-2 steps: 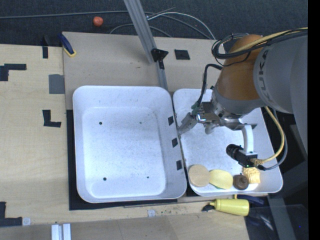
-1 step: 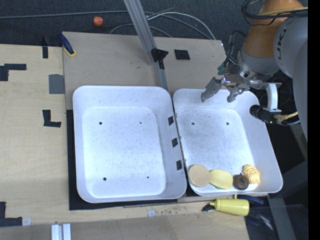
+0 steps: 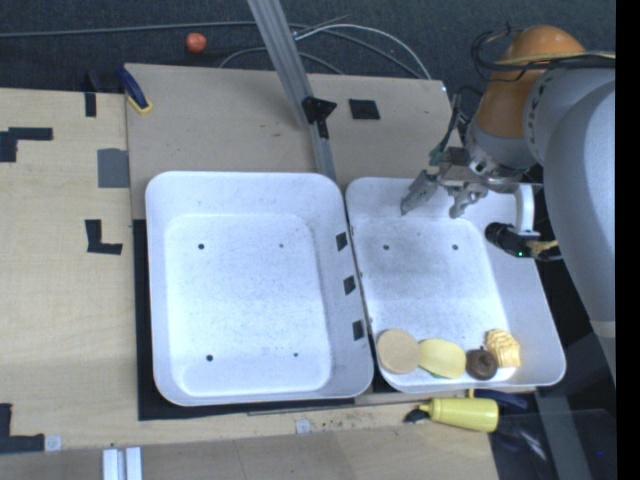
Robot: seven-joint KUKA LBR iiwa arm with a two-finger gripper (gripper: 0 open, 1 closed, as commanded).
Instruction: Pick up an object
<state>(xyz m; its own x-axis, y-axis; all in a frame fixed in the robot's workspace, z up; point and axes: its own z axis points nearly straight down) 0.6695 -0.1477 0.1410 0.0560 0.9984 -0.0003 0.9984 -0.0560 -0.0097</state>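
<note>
The right bin point(image 3: 450, 268) is bare across its middle and far end; four small things crowd its near edge: tan disc point(image 3: 397, 351), yellow piece point(image 3: 441, 358), brown ring point(image 3: 481, 364), yellow block point(image 3: 502, 347).

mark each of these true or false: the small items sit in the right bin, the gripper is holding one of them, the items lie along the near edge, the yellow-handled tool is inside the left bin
1. The small items sit in the right bin. True: a tan disc, a pale yellow piece, a dark round piece and a small yellow-orange piece lie there.
2. The gripper is holding one of them. False: it hangs open over the bin's far end with nothing between its fingers.
3. The items lie along the near edge. True.
4. The yellow-handled tool is inside the left bin. False: it lies on the bench just in front of the right bin.
</note>
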